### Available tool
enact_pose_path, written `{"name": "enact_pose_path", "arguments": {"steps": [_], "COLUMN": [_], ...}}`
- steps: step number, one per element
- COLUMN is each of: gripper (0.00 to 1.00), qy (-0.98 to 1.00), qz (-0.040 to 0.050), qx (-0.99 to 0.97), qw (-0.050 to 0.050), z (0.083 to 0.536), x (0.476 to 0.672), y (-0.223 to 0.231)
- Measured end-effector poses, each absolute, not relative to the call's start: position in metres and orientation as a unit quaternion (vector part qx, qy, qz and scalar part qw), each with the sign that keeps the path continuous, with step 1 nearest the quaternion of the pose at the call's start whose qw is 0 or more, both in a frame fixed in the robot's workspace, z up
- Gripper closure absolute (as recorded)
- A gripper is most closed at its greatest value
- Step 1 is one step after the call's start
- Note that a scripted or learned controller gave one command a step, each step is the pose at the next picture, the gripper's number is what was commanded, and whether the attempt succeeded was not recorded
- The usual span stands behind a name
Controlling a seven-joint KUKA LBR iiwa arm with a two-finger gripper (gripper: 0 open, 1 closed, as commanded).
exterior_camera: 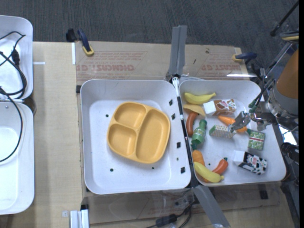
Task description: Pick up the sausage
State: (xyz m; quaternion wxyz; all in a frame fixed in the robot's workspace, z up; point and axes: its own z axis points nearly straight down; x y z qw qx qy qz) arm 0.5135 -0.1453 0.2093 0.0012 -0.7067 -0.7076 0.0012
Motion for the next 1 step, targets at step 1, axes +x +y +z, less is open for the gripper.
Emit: {"name": "enact_pose_path", "arguments": {"steps": [1], "gripper": [0.00], "qy": [-0.758], "qz": [0.0004], "qx": [-0.653], "qw": [0.001], "z": [0.0907], "x": [0.4770], "y": [-0.1572]}}
